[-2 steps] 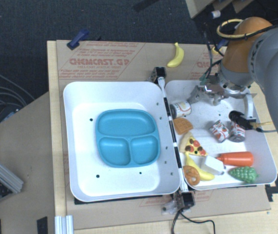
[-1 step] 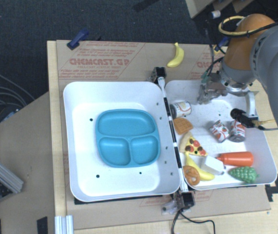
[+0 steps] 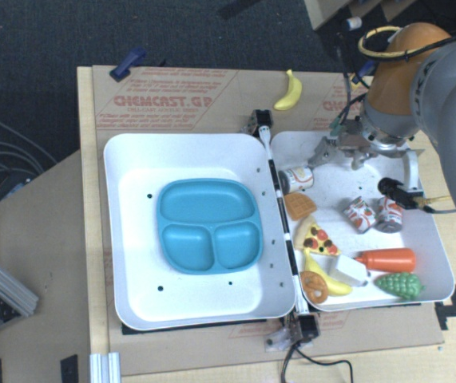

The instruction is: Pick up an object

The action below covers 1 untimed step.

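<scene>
The right bin [image 3: 431, 238] holds several toy foods. A small can [image 3: 298, 179] lies at its left wall, with a brown cookie [image 3: 299, 206] and a pizza slice [image 3: 319, 240] in front of it. Two red-and-white crumpled wrappers [image 3: 361, 214] lie mid-bin. An orange carrot [image 3: 386, 259], green grapes [image 3: 398, 286], a banana [image 3: 330, 283] and a pretzel [image 3: 314, 288] sit along the front. My gripper [image 3: 361, 154] hangs over the back of this bin, right of the can and behind the wrappers. Nothing shows in its grasp.
The left bin [image 3: 124, 214] carries a blue divided plate [image 3: 208, 224]. A yellow toy banana [image 3: 289, 92] lies on the cardboard behind the bins, and a blue clip [image 3: 126, 65] sits at the bench's far left corner. The arm's orange band [image 3: 403, 70] rises at the upper right.
</scene>
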Each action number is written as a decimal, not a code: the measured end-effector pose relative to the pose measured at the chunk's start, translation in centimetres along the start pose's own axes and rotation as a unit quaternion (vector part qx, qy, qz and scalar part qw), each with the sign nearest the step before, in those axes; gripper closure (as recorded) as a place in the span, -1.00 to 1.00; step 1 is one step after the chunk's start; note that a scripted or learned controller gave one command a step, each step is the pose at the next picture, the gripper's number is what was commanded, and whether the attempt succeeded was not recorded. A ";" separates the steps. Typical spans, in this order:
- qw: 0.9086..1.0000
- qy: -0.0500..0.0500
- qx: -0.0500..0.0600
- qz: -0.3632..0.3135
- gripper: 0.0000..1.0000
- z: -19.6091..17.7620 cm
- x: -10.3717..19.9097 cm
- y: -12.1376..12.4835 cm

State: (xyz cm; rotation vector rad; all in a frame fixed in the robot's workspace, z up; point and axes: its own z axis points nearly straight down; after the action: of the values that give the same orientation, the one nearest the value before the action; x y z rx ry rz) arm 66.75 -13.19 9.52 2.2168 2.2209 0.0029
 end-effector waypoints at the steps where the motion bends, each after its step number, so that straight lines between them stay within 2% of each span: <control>1: 1.000 0.000 -0.001 0.000 1.00 -1.0 0.0 0.1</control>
State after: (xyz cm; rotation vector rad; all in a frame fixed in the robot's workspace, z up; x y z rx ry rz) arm 66.82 -13.17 10.56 2.2146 2.2196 0.0052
